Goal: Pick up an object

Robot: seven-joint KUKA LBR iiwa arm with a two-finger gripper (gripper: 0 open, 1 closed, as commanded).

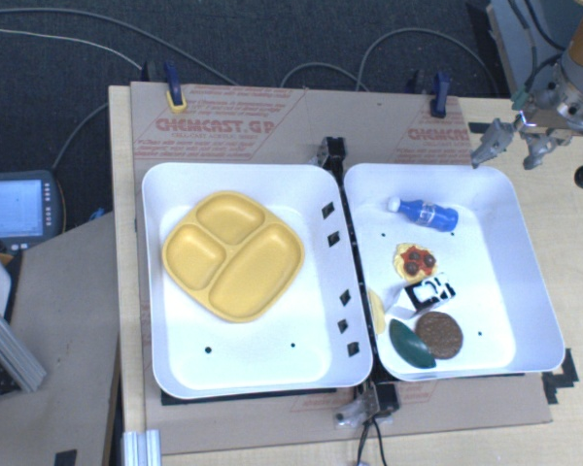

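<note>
The right bin (525, 260) holds a blue bottle (425, 213) lying on its side, a small yellow pizza toy (415, 259), a black-and-white piece (430, 292), a brown round disc (439, 335), a dark green piece (409, 345) and a thin yellow sliver (376, 311). My gripper (512, 151) hangs above the bin's far right corner, well away from all of them. It is open and nothing sits between its fingers.
A yellow three-section plate (233, 254) lies in the left bin (155, 260). Black clips (342, 260) line the divider between the bins. Blue clamps (174, 85) pin the cardboard base at the back. A small screen (15, 207) stands at far left.
</note>
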